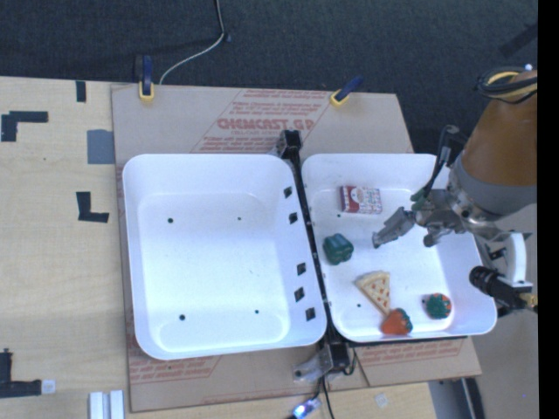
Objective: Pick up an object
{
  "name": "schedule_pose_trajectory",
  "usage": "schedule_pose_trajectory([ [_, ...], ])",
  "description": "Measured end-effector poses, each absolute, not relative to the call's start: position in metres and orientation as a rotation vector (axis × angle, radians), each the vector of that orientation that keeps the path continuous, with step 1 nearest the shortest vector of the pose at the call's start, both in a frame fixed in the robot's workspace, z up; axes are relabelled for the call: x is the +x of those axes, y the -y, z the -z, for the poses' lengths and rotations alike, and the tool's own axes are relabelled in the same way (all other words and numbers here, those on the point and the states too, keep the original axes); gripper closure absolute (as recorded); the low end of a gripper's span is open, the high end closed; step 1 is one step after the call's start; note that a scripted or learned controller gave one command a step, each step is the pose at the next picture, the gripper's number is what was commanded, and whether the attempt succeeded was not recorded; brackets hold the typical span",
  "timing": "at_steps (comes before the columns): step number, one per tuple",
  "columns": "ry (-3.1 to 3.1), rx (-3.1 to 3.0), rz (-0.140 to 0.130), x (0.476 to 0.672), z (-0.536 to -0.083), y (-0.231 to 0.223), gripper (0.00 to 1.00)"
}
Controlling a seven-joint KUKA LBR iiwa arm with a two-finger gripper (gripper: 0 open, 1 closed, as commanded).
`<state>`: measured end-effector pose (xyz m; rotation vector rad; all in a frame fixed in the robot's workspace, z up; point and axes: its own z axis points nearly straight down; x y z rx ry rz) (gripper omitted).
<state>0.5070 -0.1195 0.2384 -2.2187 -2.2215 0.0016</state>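
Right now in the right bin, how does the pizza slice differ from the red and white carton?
The pizza slice is a yellow-orange wedge; the red and white carton is rectangular. The slice lies toward the bin's near edge, close to a red toy; the carton lies toward the far side, alone. Both lie flat in the right bin, away from the tool.

Smooth, seemingly plastic white bins (210, 168) sit on matt brown cardboard (262, 120).
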Motion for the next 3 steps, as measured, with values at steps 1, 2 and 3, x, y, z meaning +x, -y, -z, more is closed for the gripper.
schedule_pose_trajectory([
  [1, 2.213, -2.212, -0.012, 0.48, -0.116, 0.107, 0.0],
  [2, 2.233, -2.232, 0.014, 0.486, -0.298, 0.129, 0.0],
  [3, 2.239, -2.213, 0.012, 0.485, -0.4, 0.023, 0.0],
])
